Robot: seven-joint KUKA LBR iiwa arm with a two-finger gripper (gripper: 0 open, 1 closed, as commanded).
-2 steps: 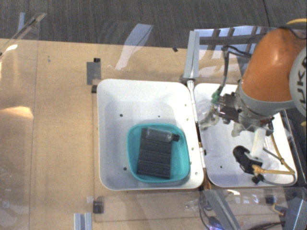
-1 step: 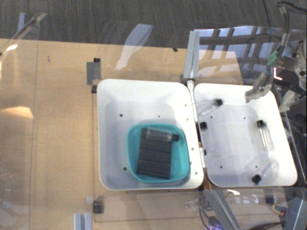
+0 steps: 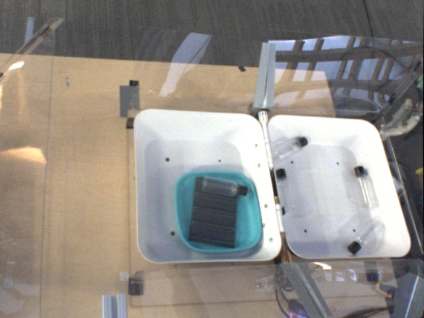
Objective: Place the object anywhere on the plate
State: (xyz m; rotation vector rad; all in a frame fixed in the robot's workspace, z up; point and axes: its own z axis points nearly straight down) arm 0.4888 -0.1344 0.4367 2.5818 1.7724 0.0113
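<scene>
Teal plate [image 3: 217,212] sits in left bin [image 3: 154,177]. Clear vial [image 3: 218,187] with black cap already lies on plate, atop dark ribbed block [image 3: 213,218]. Placement judged complete. Claw state: cannot tell. Retract vertically; avoid nudging vial, which could roll off block.

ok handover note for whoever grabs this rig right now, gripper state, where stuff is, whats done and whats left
Gripper: not in the camera view at this moment.
Left bin: teal plate carrying a dark ribbed block, with a clear vial lying on the block's top end.
Right bin: three more clear, black-capped vials, loose near the walls.
Done: one vial appears placed on the plate.
Left: probably nothing unless another vial is meant; confirm first.
</scene>
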